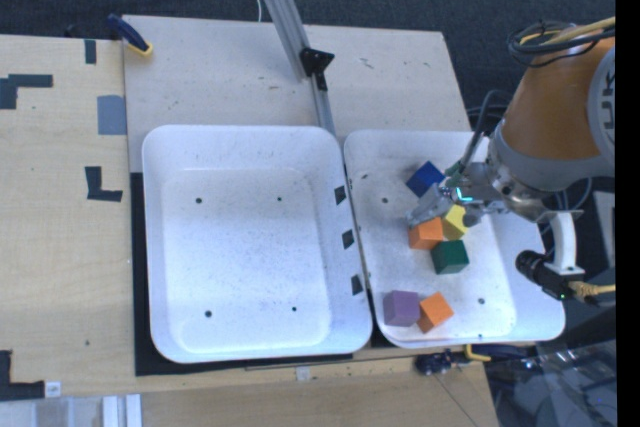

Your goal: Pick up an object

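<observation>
While the wooden bench top [60, 215] stretches away at far left, marked with dark tape pieces, the first rim I meet is that of the shallow white plastic bin on the left [150, 245]. Its floor is bare white speckled plastic, wide open room from wall to wall. A slanted grey metal rail [285, 5] runs down from the top and ends where the two bins meet.

Past that shared edge lies the shallow white plastic bin on the right [375, 160], and all the blocks sit there. A small purple cube [402, 307] rests near the front rim, with a small orange cube [435, 311] touching its right side. Farther back, a blue cube [425, 178] lies near the middle, open floor to its left. Just right of it a second orange cube [427, 233], a yellow cube [456, 220] and a dark green cube [450, 257] crowd together, touching.

My gripper [452, 200] hangs right over that cluster, at the yellow cube; whether my fingers are spread or pressed together I cannot tell. My grey wrist with its orange band [565, 105] comes in over the right rim.
</observation>
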Motion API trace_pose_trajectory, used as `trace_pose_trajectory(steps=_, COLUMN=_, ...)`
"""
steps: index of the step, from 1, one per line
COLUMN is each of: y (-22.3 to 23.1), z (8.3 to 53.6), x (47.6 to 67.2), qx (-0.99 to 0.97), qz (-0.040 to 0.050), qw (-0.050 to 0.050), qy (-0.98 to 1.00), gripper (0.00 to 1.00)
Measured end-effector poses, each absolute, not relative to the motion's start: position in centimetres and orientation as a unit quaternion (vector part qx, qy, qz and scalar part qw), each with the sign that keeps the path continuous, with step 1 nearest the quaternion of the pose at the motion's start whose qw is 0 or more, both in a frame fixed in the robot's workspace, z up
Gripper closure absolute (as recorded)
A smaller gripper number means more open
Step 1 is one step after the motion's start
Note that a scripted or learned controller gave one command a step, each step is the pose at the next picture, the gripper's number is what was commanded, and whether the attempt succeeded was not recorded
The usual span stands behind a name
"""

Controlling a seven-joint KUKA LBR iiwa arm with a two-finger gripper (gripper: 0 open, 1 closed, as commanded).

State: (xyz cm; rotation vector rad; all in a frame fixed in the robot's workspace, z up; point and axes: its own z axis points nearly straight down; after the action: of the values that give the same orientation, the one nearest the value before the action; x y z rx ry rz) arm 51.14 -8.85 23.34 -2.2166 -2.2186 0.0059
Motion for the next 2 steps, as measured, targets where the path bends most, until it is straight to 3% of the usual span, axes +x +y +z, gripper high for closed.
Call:
trace_pose_trajectory(steps=1, y=-8.9, z=23.6, x=51.2, qx=-0.706, qz=0.0004, qw=0.001, qy=-0.708, gripper=0.0)
trace_pose_trajectory(steps=2, y=-8.6, z=19.2, x=51.3, qx=-0.707, qz=0.0024, qw=0.003, qy=-0.708, gripper=0.0)
